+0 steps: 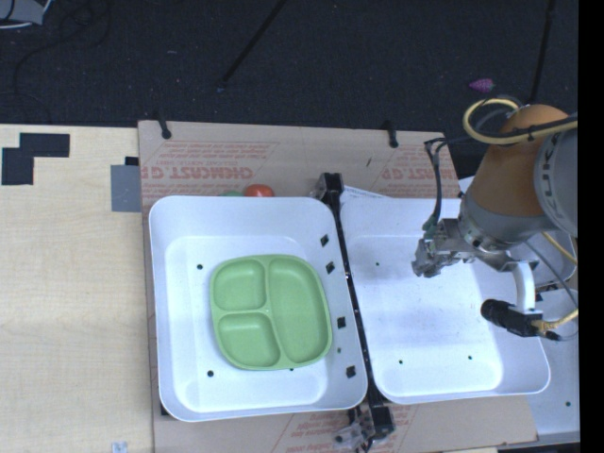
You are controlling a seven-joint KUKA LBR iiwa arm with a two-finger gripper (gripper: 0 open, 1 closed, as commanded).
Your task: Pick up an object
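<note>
Gripper [429, 260] over right bin [444, 376], no object seen between its tips, green three-compartment plate [271, 311] lying flat in middle of left bin [179, 253], pale glossy plastic with rounded corners, small red object [259, 192] behind left bin's far rim

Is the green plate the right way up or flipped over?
Right way up. The green plate lies flat in the left bin, and its three hollow sections face the camera.
</note>
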